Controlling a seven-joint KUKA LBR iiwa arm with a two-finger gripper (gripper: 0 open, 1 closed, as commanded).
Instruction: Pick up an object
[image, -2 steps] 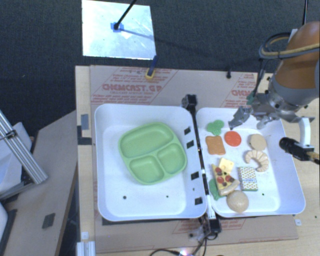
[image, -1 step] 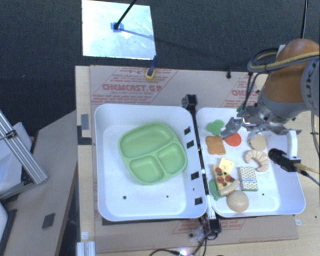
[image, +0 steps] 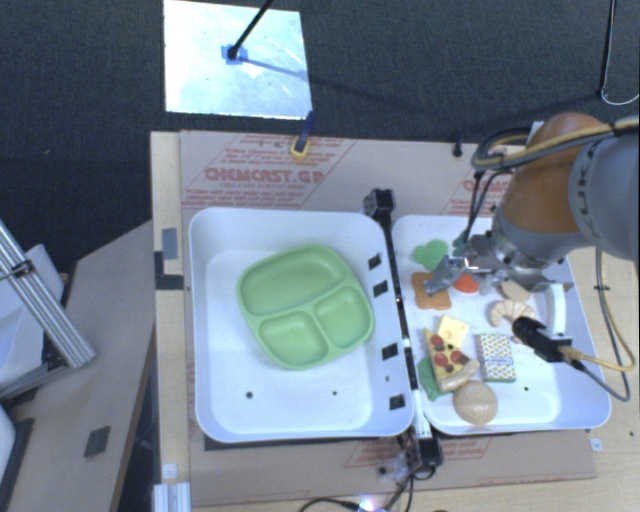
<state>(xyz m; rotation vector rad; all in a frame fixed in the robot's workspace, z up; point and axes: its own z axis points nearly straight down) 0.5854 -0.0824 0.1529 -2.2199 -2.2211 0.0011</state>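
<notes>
Pincer (image: 447, 271) over flat orange toy (image: 430, 293), smooth green divided tray (image: 305, 305)

The arm (image: 560, 190) is covering part of the right bin (image: 585, 400) — its claw (image: 447, 270) is blurring, grip unreadable.
</notes>
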